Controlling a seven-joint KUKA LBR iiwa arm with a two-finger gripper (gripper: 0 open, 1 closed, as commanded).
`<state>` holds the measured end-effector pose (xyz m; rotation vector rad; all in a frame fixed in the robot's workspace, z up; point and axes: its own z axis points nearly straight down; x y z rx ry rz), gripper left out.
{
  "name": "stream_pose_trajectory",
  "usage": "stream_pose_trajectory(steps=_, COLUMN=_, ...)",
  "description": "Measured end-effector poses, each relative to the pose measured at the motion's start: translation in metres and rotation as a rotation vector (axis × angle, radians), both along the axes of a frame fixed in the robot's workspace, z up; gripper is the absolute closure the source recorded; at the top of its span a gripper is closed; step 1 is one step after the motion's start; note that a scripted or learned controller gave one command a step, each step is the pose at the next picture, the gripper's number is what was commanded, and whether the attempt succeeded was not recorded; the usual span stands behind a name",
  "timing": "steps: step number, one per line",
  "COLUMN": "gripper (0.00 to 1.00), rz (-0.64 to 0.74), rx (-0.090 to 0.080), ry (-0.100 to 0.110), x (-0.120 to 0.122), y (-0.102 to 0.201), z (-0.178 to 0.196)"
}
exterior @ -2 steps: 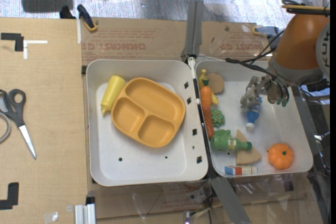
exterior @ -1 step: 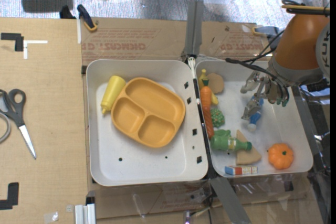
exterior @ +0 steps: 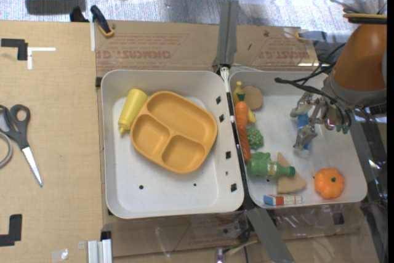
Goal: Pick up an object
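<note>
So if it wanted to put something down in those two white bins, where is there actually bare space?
Left bin: a wide bare strip along the near edge, below the yellow tray, and some at the far right corner. Right bin: a bare patch in the middle, between the carrot and the gripper. Crowded along its left wall and near edge, by the green bottle, small box and pumpkin.

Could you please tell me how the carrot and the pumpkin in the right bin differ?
The carrot is long and slender; the pumpkin is round and squat. The carrot lies along the right bin's left wall, while the pumpkin sits near its lower right corner. The carrot touches other toys; the pumpkin stands apart. Both are orange.
</note>
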<state>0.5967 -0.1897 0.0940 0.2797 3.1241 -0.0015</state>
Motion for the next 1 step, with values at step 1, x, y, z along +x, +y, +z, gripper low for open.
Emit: stream_pose_trajectory(steps=1, gripper=0.00, rz=-0.033, rx=0.001, ry=-0.002, x=0.0285, y=0.0364, z=-0.0001)
